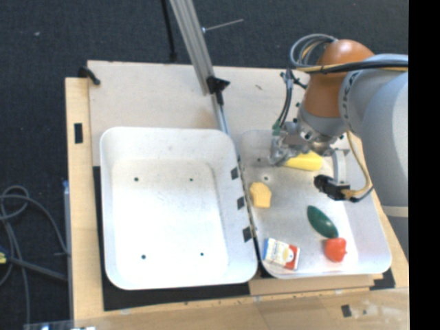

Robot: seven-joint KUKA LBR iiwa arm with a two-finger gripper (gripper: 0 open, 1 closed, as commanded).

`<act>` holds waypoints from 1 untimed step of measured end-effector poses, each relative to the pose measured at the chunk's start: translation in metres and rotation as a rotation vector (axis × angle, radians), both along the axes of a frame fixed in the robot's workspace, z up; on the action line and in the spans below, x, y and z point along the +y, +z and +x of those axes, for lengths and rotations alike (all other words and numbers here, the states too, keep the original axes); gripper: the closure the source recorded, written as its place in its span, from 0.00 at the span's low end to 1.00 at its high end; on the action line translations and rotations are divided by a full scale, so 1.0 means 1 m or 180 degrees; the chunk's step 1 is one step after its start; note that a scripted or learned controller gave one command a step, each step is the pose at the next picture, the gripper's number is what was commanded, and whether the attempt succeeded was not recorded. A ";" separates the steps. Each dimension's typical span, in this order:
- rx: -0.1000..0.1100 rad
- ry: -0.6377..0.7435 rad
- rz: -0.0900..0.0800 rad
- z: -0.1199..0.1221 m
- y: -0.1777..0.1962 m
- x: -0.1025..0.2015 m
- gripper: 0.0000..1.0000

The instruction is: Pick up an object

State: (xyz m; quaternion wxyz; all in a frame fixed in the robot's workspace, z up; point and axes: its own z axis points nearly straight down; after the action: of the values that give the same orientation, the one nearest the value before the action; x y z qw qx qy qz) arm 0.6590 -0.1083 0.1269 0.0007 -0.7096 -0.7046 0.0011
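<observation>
The arm reaches in from the right, and my gripper (283,151) hangs low over the far part of the right bin (364,215). A yellow banana-like piece (304,161) lies just to the right of the gripper, touching or nearly touching it. A yellow cheese-like chunk (260,194) sits near the bin's left wall. A dark green oval object (321,220) and a red tomato-like object (335,249) lie toward the front right. A small white and red carton (281,254) rests at the front left corner.
The left bin (130,150) stands beside the right one. A slanted metal pole (196,47) rises from the bench behind the bins. Cables loop above the wrist (309,47). Black clips (242,201) line the wall between the bins.
</observation>
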 end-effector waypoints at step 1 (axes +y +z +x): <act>-0.0029 0.0010 -0.0003 0.009 0.048 -0.004 1.00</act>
State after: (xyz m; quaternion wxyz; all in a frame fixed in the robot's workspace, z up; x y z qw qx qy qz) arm 0.6680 -0.1122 0.1748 -0.0028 -0.7085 -0.7057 -0.0019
